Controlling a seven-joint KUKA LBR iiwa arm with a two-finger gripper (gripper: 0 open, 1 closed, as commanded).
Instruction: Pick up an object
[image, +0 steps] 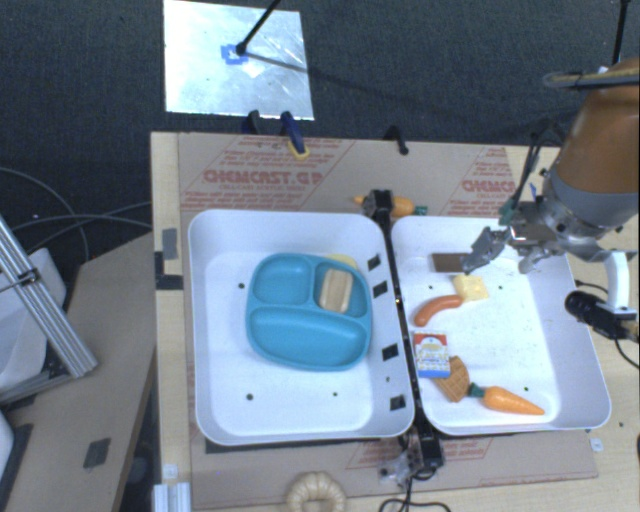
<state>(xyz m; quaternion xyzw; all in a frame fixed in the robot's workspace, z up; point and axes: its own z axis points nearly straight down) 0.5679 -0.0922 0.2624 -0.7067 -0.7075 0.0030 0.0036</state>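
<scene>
Overhead, the gripper (497, 243), its grip state unclear, hangs over the right bin (575, 340) near a smooth sausage (437, 309) and pointed carrot (510, 401).

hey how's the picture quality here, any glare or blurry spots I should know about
Camera view: even, soft lighting, faint shadows inside the right bin; the shiny sheet at the top glares bright; the arm and pincer look slightly soft; the small carton has print too small to read.

The rounded grey metal arm (597, 195) carries a broad orange band (603, 125) above its wrist; at its 9 o'clock sits a small grey 2-finger gripper (492, 246).
</scene>
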